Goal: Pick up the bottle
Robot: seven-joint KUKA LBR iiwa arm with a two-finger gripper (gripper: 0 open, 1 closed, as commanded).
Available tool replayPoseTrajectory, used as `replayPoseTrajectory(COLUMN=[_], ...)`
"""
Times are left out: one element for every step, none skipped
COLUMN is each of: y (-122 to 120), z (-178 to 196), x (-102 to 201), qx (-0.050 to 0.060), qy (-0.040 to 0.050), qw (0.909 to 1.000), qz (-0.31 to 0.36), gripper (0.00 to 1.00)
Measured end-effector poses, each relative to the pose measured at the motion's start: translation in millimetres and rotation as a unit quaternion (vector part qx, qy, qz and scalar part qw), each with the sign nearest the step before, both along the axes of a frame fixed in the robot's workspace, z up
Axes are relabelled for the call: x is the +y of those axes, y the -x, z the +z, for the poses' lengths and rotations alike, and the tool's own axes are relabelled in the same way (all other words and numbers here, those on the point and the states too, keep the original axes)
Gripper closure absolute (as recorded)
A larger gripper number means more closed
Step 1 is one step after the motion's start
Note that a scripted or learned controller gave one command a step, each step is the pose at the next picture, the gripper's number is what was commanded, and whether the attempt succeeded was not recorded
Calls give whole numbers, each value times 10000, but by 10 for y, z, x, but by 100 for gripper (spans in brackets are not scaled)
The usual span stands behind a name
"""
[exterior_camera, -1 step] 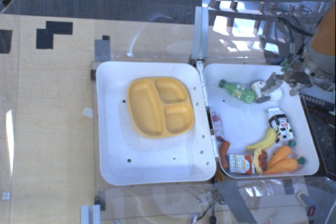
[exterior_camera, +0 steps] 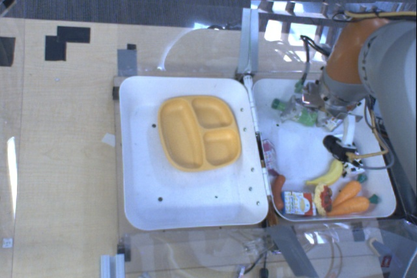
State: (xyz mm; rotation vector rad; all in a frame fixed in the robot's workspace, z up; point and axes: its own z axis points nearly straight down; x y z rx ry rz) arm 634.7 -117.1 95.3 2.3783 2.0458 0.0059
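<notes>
Presently, stock at this moment:

1. Bottle (exterior_camera: 298,115): clear with a green tint, lying on its side in the upper left part of the right bin (exterior_camera: 296,152), green cap pointing to the frame's left. It lies apart from the other goods, so a grasp from above looks unobstructed. It would probably roll if nudged.
2. Arm (exterior_camera: 352,52): reaches in from the right and is bent down over the bin's upper part, with the wrist directly above and just right of the bottle. This looks like the approach or closing step of the pick. Jaws: hidden under the wrist, so whether they are wide, narrow or on the bottle cannot be told. No lift is evident.
3. Banana (exterior_camera: 330,174): lower right of the same bin, well below the bottle.
4. Carrots (exterior_camera: 348,200): two, just beside the banana, against the lower rim.
5. Red-and-white packet (exterior_camera: 298,203): lower rim, left of the carrots.
6. Red piece (exterior_camera: 279,187): lower left corner, kind unclear.
7. Left bin (exterior_camera: 143,195): holds a yellow divided plate (exterior_camera: 199,132), upright and centred, no part of this job.
8. Surface (exterior_camera: 58,140): pale wood, carrying both bins side by side.
</notes>
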Motion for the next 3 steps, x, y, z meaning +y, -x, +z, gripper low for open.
replayPoseTrajectory(y=[426, -251, -259], z=[150, -68, -78], x=[45, 66, -296], qx=[19, 277, 360], qy=[-16, -21, -110], qw=[9931, 9902, 9826], qz=[-1177, -1366, -1821], gripper=[0, 0, 0])
